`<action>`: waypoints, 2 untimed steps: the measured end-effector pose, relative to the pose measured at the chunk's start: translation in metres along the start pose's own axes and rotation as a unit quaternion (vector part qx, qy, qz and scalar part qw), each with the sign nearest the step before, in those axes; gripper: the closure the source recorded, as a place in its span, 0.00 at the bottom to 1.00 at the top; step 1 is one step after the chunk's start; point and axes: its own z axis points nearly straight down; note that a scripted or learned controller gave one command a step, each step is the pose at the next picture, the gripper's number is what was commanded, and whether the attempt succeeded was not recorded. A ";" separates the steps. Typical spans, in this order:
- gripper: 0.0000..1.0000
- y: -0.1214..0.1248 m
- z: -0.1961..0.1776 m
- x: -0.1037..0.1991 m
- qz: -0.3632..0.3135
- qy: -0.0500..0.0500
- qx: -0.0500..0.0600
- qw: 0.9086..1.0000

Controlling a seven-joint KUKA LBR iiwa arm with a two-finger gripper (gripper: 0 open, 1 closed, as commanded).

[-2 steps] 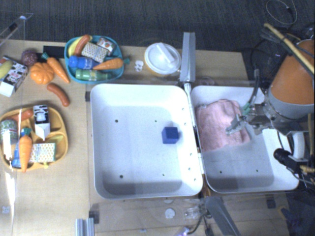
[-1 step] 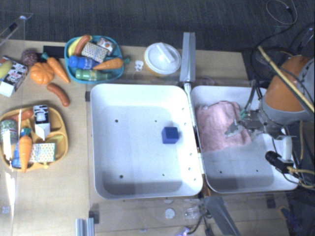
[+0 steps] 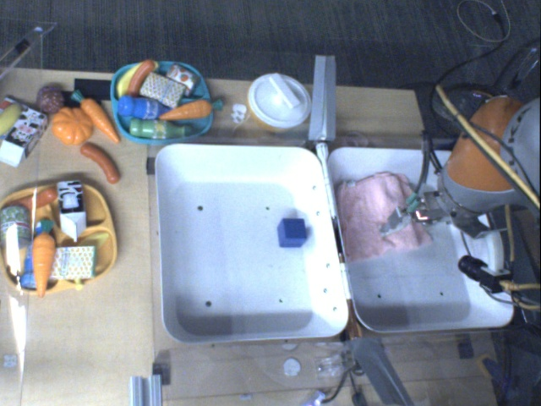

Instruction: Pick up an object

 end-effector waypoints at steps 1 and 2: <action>0.00 0.021 0.001 -0.007 -0.093 0.001 0.000 0.996; 1.00 0.024 -0.011 -0.006 -0.094 0.000 -0.003 0.996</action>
